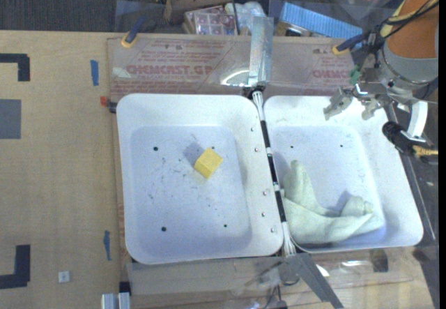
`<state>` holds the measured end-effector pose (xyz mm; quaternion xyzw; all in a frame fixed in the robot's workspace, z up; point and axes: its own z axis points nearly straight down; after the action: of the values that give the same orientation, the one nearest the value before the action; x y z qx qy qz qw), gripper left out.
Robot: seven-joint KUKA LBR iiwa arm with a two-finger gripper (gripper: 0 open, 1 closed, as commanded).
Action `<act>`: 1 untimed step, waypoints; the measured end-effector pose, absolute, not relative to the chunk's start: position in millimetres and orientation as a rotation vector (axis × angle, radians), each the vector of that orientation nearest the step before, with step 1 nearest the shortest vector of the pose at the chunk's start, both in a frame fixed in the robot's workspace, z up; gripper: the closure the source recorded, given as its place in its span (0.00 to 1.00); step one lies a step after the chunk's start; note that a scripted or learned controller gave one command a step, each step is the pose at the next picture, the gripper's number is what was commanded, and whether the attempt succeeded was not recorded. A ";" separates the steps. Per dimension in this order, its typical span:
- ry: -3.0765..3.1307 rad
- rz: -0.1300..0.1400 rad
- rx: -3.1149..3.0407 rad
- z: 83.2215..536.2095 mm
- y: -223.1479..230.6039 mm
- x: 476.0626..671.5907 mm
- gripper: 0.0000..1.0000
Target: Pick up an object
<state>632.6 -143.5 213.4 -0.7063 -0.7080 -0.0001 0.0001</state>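
The claw (352,102) hangs wide open at upper right, holding nothing. The small yellow cube (208,162) lies in the left white bin (139,119) (far away); descending here risks grabbing only the pale crumpled cloth (320,213).

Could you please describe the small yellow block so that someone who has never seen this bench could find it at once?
Of the two white bins side by side, take the left bin. Near the middle of its floor, slightly toward the far side, lies the yellow block, a small cube-like piece turned at an angle. It stands alone there; the only other loose item, a pale crumpled cloth, lies in the right bin.
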 end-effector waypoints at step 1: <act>-2.632 0.000 -1.719 183.3 -215.9 623.3 0.00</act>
<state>623.3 -215.9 183.3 -0.5467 -0.8373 -0.0001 -0.0009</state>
